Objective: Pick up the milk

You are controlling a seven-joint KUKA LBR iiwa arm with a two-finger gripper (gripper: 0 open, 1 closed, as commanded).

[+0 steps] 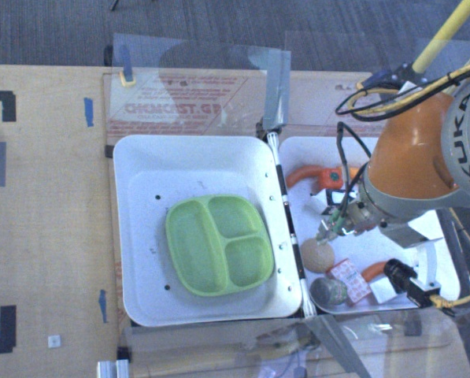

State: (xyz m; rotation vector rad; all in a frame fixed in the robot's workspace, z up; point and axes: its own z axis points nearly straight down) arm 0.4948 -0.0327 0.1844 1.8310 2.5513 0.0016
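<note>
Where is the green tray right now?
The green tray lies flat in the left bin, slightly toward its near right side, apart from the gripper over the right bin.

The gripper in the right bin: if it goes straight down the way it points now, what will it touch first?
Most likely the round tan object, which lies right under the gripper in the right bin. The small red and white carton lies further along. Depth is hard to judge from this slanted view.

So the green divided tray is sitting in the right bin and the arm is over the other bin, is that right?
Not quite. The camera view shows the green divided tray in the left bin, not the right one. The arm is over the other bin, the right bin, as you said.
</note>
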